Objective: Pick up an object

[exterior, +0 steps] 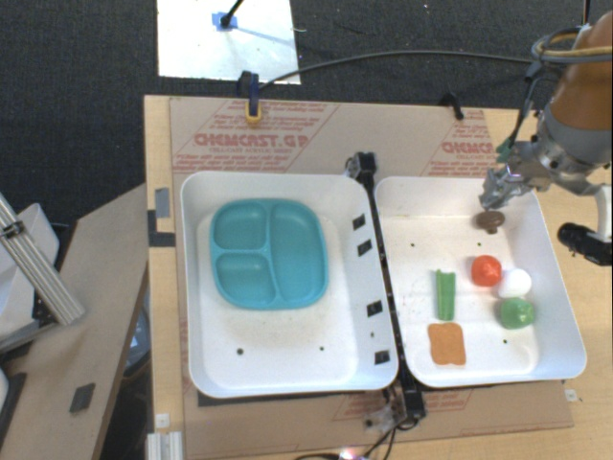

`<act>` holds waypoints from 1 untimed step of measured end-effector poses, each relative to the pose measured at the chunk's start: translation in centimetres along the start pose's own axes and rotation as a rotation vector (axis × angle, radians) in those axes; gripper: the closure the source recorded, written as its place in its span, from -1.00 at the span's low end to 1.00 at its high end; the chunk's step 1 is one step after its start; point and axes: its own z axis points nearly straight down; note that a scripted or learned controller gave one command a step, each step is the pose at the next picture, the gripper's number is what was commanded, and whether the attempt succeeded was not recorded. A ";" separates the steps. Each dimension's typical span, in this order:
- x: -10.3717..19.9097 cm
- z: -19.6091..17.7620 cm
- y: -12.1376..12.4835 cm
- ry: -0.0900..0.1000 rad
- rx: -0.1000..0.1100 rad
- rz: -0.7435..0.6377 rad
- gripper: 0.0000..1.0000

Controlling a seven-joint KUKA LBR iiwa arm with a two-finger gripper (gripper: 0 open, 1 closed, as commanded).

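Teal divided plate [267,254] flat in left bin [206,353]. Right bin [556,353]: green stick [445,294], long axis running top to bottom of view, well below-left of claw; orange slab [446,343] just beneath it. Red ball [486,270], white ball [517,282], green lump [515,312] clustered right. Brown round piece [491,220] directly under gripper [500,192]; grip state cannot be told.

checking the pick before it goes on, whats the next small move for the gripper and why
Probably a short straight descent. The gripper hangs just above the small brown object near the far edge of the right bin, and nothing shows between its fingers.
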 end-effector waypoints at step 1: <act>5.4 -0.6 -0.2 0.001 0.001 0.000 1.00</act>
